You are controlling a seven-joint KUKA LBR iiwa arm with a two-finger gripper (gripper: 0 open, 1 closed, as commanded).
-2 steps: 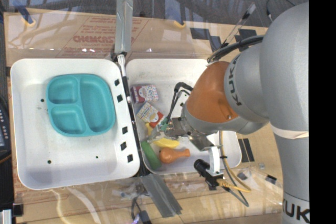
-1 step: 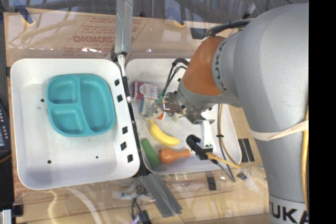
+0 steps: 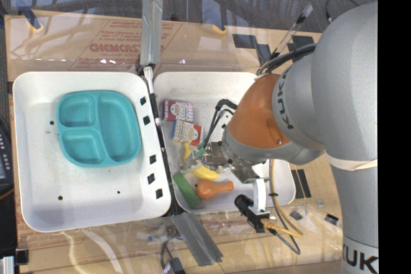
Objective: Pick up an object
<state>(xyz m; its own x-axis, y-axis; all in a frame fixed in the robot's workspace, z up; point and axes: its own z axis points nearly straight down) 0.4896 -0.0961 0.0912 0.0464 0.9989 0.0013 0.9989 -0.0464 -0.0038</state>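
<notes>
The claw is down inside the right bin, low among a cluster of small things, with the arm's orange band and grey body rising over it to the right. Whether it is released or clenched cannot be told from this slant, and nothing can be made out between its tips.

Just beside and below the claw lies one yellow piece, banana-like in shape. Touching that from below is one orange piece with a narrow neck pointing right. To the left of these, against the bin's near left wall, lies one green piece, tilted. Above the claw are two small printed cartons: one higher up, one closer to the claw.

The left bin holds one teal plate with three compartments, well apart from the claw. Two bins in all, side by side.
</notes>
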